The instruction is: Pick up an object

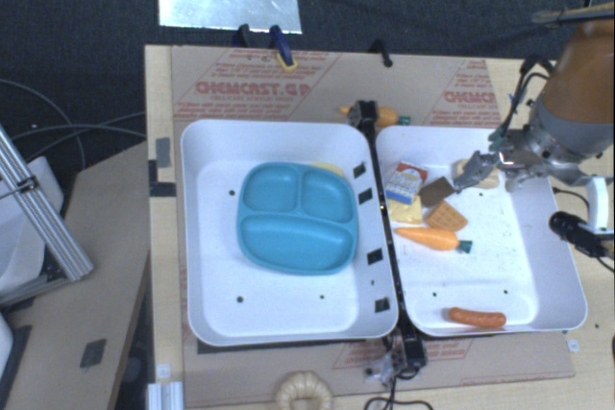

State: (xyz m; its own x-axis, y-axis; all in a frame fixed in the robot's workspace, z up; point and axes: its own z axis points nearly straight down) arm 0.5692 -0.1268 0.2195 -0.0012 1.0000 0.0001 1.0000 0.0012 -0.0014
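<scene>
The right bin [553, 293] holds several toy foods. A red and white box [405, 180] lies at its upper left, with a yellow piece [405, 209] just below it. A dark brown slab [434, 190] and a tan cracker [448, 217] lie beside them. An orange carrot [428, 238] rests below, with a small teal bit [465, 247] at its right end. A reddish sausage [477, 318] lies near the front wall. My gripper [478, 170] hangs over the upper middle of this bin, just right of the brown slab. Nothing shows in its grasp.
The left bin [216, 302] carries a blue divided plate [296, 216], with a yellow item [330, 168] peeking out behind it. An orange object [385, 117] lies beyond the bins near the divider. A black fitting [575, 230] overhangs the right bin's right wall.
</scene>
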